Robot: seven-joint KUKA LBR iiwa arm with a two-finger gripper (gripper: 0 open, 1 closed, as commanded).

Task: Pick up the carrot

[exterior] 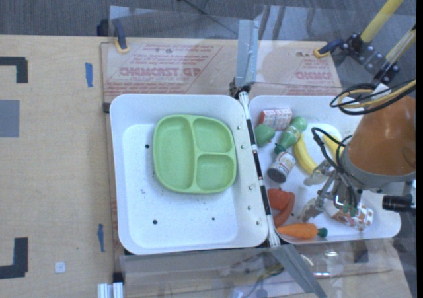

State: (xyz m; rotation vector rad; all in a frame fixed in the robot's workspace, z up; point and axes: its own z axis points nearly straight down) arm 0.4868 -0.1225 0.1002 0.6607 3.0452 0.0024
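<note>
Two shallow white bins sat side by side on the bench. The left bin [132, 158] held a pale green divided plate [195, 153], smooth plastic with three rounded compartments, lying flat toward the bin's upper right; dark specks dotted the white floor around it. The right bin [390, 227] was crowded. Along its left side lay a small red-and-white carton [275, 117], a green rounded piece [264, 134], a green bottle-shaped toy [291, 135], a curved yellow banana [303, 154] and a small grey can [281, 167] tipped on its side. Below them rested a red, blunt chunk [281, 200]. The carrot [299, 230] lay at the bin's bottom edge, orange and tapered, its point to the left and a green stub at the right end. My gripper [324, 199] hung just above and to the right of the carrot, its metal fingers splayed apart with nothing between them. A printed white packet [357, 216] lay just beside my fingers.
</note>
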